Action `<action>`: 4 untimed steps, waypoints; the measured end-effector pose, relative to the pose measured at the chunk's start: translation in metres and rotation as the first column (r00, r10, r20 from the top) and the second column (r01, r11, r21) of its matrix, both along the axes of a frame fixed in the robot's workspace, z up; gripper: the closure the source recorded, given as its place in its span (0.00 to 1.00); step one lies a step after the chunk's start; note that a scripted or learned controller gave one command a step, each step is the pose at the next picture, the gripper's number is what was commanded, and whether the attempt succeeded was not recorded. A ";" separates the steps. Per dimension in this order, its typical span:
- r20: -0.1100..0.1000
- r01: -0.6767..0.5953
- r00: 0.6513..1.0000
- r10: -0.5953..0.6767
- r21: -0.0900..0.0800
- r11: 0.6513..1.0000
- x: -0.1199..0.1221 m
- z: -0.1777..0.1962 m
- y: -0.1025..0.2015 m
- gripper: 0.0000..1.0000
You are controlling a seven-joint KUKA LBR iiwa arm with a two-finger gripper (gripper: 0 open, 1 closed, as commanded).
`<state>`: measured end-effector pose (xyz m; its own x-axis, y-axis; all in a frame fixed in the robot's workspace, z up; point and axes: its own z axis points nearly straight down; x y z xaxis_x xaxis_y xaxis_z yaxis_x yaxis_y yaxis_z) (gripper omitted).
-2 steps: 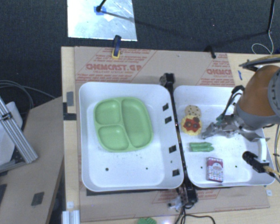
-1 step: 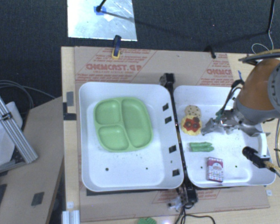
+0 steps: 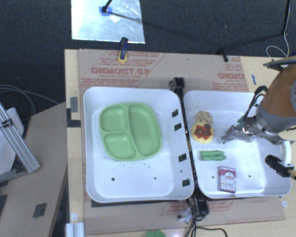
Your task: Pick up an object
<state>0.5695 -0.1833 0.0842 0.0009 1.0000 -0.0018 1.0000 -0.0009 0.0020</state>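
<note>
step: approach for pick, nothing lifted | targets: all in right bin [image 3: 266,184] — cookie [image 3: 203,116], pizza toy [image 3: 203,132], green pod [image 3: 212,155], red box [image 3: 227,178] | advice: centre over one item, pizza toy is nearest, descend straight | gripper [image 3: 230,134]: jaw state unclear, I can't tell; nothing visibly held, just right of pizza toy

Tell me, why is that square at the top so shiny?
In the camera view, the silvery sheet on the dark floor catches the light and glares pale. The white bins look evenly lit with soft shadows. The small red box is too blurry to read.
</note>
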 end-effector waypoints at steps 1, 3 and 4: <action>0.010 -0.013 1.000 0.013 0.002 1.000 0.061 0.068 0.074 0.00; 0.002 0.000 1.000 0.000 0.000 1.000 0.078 0.001 0.051 0.00; 0.012 -0.006 1.000 0.006 -0.001 1.000 0.081 0.016 0.053 1.00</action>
